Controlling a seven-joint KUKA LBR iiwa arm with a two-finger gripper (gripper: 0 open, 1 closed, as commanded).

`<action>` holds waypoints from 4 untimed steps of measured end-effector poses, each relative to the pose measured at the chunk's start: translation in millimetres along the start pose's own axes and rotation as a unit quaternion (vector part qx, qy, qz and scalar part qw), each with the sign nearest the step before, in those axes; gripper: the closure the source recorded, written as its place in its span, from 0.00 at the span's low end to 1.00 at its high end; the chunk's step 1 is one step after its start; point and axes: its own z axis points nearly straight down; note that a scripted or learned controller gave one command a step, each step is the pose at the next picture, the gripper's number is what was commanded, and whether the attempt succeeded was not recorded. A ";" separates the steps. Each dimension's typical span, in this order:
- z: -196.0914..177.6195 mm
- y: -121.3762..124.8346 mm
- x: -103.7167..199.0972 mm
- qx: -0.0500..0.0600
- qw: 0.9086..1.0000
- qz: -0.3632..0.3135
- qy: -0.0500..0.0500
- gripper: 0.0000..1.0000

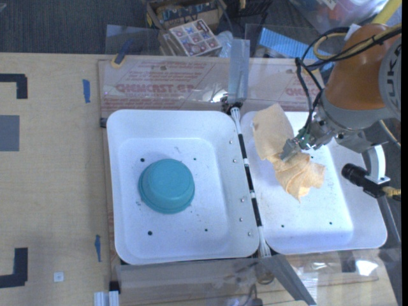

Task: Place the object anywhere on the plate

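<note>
Over right bin (366, 234) | fingers (294, 147) pinching tan cloth (287, 155) | teal plate (167, 185) left bin (121, 171)

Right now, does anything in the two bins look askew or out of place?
The tan cloth lies crumpled in the right bin, one end riding up against the divider between the bins. The gripper is down on its middle. The teal plate in the left bin appears to be upside down.
</note>
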 end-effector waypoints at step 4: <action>-20.0 11.4 154.4 -0.001 0.844 -0.536 0.001 1.00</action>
